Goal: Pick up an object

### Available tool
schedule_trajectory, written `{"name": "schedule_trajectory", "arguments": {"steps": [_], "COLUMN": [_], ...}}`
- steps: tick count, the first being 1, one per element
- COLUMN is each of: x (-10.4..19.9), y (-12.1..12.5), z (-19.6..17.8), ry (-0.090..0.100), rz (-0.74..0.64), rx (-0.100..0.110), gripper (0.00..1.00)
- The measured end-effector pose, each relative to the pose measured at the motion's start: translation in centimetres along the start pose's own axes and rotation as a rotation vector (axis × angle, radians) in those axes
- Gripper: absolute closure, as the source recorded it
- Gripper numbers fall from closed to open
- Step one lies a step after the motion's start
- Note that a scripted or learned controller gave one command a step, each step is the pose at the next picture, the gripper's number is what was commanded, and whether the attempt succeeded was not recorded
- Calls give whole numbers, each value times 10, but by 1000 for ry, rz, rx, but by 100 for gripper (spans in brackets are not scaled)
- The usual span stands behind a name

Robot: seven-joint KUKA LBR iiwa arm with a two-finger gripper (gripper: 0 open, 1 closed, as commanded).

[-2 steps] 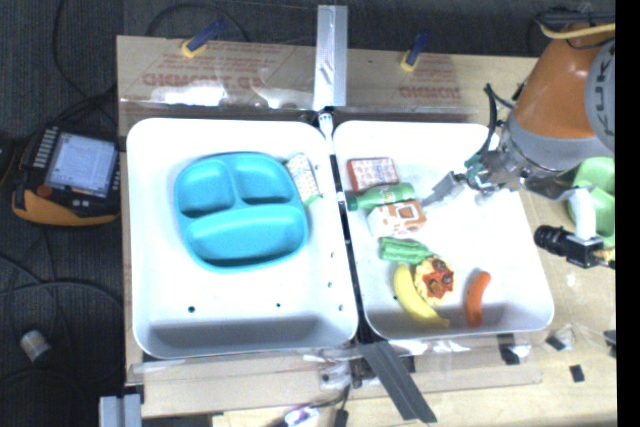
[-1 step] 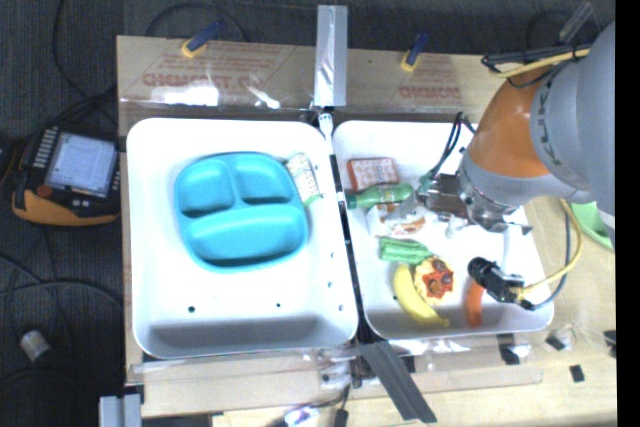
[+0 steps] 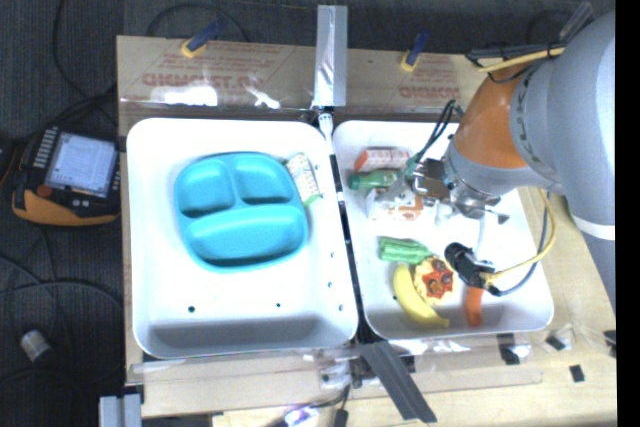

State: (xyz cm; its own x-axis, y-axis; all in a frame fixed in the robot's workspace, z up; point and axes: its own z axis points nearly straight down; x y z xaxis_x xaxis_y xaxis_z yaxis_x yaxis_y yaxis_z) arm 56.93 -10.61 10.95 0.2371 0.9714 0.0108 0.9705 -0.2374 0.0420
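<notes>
Tool (image 3: pixel 425 183) low (wrist bent down)

In the right bin (image 3: pixel 540 310), the banana (image 3: pixel 412 297) and carrot (image 3: pixel 472 305) crowd the near wall; bare floor lies just behind the carrot.

A: The tray (image 3: pixel 240 210) in the left bin (image 3: pixel 150 245)?
B: Bright turquoise, plain. Both bins are white; the right bin (image 3: pixel 535 300) too.
A: The fruit?
B: A yellow banana (image 3: pixel 412 298), beside it a green pod (image 3: pixel 402 248), and an orange carrot (image 3: pixel 473 306).
A: And the arm (image 3: pixel 550 115)?
B: Grey, with an orange band (image 3: pixel 490 130).
A: The bench?
B: Tan board (image 3: pixel 250 70) with faded red lettering, on dark grey carpet (image 3: pixel 60 335).
</notes>
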Motion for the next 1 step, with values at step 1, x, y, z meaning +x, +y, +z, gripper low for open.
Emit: {"name": "schedule_trajectory", "arguments": {"steps": [1], "x": [18], "y": [-35], "z": [-72], "ry": [-9], "rz": [-125], "rx": [51], "gripper": [0]}}
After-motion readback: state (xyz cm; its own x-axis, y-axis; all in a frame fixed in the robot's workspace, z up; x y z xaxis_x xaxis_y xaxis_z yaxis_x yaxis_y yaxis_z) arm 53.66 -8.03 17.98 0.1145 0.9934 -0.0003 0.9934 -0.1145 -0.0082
